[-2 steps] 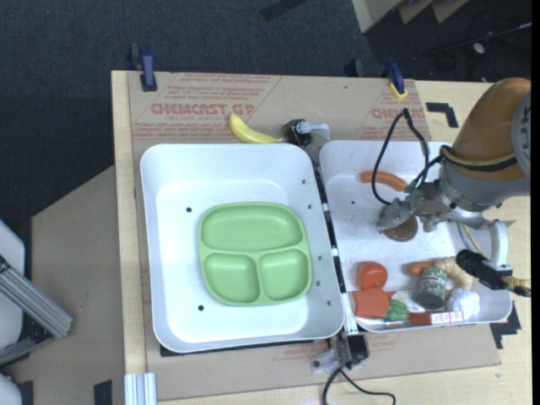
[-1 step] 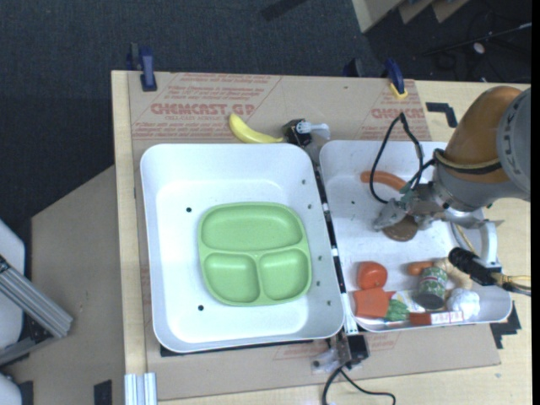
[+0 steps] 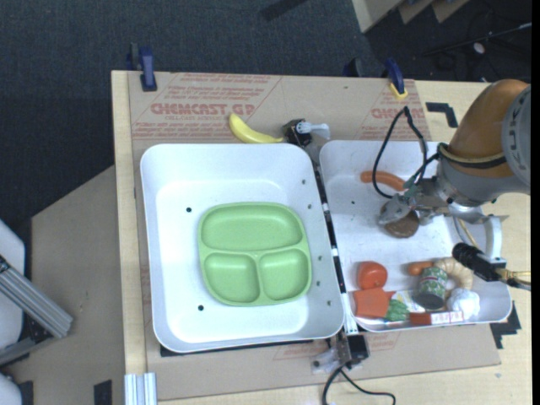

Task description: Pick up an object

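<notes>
- Nearest the camera, along the right bin's (image 3: pixel 337 226) front wall, lies the clutter: an orange-red block (image 3: pixel 369 302) with a red tomato-like ball (image 3: pixel 371 273) just behind it, green and red scraps beside them, a dark round jar (image 3: pixel 432 287) and a white packet (image 3: pixel 460 306) toward the right corner.
- The left bin (image 3: pixel 169 226) holds a green divided plate (image 3: pixel 253 252), well apart from the arm's reach here.
- Further back, about mid-bin on the right, the gripper (image 3: pixel 403 213) sits low over the white floor, with a brownish round thing (image 3: pixel 402 224) directly beneath or against its tip. Whether that thing is a loose object or part of the tool I cannot tell, nor can I tell how the jaws stand; the wrist hides them.
- Just behind the gripper, toward the far wall, lies an orange sausage-shaped piece (image 3: pixel 385 178), its long axis running roughly left to right across the bin. It is near the tip but apart from it.
- My judgement: the pick turns on that short offset. The brownish thing is the closest candidate, straight under the tool; the orange piece lies a little behind and to the left.
- Farthest, outside the bins on the cardboard, rests a banana (image 3: pixel 251 132).
</notes>
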You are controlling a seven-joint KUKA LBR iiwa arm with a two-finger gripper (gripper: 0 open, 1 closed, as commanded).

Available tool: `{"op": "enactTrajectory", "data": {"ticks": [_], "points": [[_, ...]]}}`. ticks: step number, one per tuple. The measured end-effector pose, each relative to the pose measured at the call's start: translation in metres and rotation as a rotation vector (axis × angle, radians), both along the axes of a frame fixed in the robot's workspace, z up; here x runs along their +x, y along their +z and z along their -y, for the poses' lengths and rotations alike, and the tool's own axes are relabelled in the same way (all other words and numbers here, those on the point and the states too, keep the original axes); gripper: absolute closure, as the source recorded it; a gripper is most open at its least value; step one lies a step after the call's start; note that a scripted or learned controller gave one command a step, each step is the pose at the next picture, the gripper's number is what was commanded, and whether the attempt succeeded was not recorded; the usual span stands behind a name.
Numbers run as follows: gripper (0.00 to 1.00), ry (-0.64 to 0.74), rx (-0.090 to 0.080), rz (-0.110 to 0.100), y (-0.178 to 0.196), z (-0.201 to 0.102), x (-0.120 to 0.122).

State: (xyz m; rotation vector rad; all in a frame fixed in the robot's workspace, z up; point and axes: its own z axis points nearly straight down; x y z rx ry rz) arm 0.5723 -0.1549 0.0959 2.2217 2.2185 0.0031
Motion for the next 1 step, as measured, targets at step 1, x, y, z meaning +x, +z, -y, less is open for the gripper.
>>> {"op": "enactTrajectory", "data": {"ticks": [1], "points": [[1.0, 0.012, 0.002, 0.011, 0.0957, -0.0853, 0.0452]]}}
